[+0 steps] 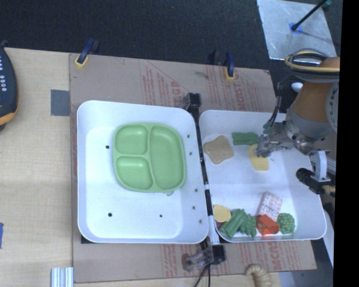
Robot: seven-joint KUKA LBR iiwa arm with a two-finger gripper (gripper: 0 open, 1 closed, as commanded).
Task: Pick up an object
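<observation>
**Claw down at the yellow piece in the right bin**

Reaching in from the right: grey arm [313, 109] with orange band, claw [263, 150] lowered into the right bin [309, 203], tip just above and touching or nearly touching the yellow piece [260, 160]. Cannot tell how far open the claw is, nor whether anything is gripped; too small and dark to read.

Near the claw, in the upper part of the right bin: a green flat piece [245, 138] just to its left, and a tan toast-like piece [218, 150] further left, close to the divider between bins. Along the lower edge of the same bin: a small yellow-orange piece [222, 214], a bunch of green beans [238, 223], a red piece [266, 225], a pale pink-speckled block [269, 204] tilted above it, and a green broccoli-like lump [286, 222].

In the left bin [96, 166]: a light green three-compartment plate [149, 157], lying flat.

On the bench [31, 182] below the bins: a curled tan object [258, 279]. At the far left edge: a dark handheld device [2, 86] with orange trim.
</observation>
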